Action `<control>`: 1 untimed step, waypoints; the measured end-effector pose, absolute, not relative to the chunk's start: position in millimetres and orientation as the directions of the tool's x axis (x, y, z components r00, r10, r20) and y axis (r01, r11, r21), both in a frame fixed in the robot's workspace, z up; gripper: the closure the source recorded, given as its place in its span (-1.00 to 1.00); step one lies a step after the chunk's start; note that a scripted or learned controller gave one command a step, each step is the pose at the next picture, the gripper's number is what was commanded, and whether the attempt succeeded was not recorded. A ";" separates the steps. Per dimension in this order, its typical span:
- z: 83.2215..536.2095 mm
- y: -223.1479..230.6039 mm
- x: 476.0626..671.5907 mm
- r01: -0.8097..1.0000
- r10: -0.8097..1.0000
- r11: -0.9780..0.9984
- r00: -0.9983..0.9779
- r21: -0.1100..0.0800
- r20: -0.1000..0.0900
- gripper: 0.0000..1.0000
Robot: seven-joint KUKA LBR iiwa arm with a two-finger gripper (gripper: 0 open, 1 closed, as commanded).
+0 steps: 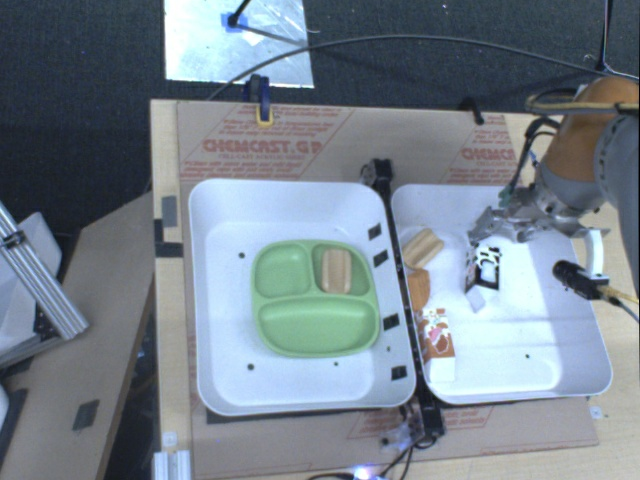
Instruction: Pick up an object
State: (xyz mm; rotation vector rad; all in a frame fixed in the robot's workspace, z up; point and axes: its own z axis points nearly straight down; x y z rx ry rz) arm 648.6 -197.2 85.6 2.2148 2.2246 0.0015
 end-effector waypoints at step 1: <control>97.1 -197.2 649.7 1.000 1.000 0.006 -0.006 0.006 -0.002 1.00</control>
